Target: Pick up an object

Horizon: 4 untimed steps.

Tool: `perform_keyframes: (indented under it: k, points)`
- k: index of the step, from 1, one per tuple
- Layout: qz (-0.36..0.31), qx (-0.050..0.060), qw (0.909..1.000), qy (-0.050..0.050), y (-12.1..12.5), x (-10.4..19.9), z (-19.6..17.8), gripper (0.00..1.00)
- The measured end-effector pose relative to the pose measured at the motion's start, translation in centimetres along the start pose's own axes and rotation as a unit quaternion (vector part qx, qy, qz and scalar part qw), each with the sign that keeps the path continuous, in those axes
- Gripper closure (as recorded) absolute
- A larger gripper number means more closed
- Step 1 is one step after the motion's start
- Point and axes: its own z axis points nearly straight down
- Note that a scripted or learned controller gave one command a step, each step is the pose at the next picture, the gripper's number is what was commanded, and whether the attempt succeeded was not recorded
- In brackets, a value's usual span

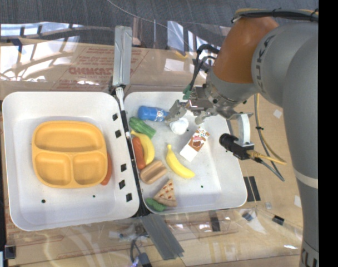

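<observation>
The right bin [230, 182] holds several toy foods. A blue bottle [151, 114] lies at its far left, and a white round piece [179, 127] sits beside it. A small milk carton [195, 144] lies near the middle, with a yellow banana [179, 163] below it. My gripper [189, 117] hangs over the bin's far side, just above the white piece and the carton. Its fingers stand open with nothing between them.
Along the right bin's left wall lie a green pepper [142, 128], a second banana [147, 148], a red-orange piece [138, 152], a hot dog [153, 172], a pizza slice [167, 193] and a green item [154, 204]. The left bin [19, 204] holds a yellow divided tray [70, 153].
</observation>
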Motion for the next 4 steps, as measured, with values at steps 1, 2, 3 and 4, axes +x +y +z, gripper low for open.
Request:
perform_keyframes:
  k: [1, 2, 3, 4]
  points:
    - [-0.003, 0.001, 1.0000, 0.000, 0.1, 0.1, -1.0, 1.00]
    - [-0.003, 0.001, 1.0000, 0.000, 0.0, 0.1, -1.0, 0.00]
    - [-0.024, -0.001, 0.9997, -0.001, -7.1, -3.1, 10.5, 0.00]
    - [-0.082, 0.000, 0.9967, 0.000, -9.8, 1.5, 13.7, 0.00]
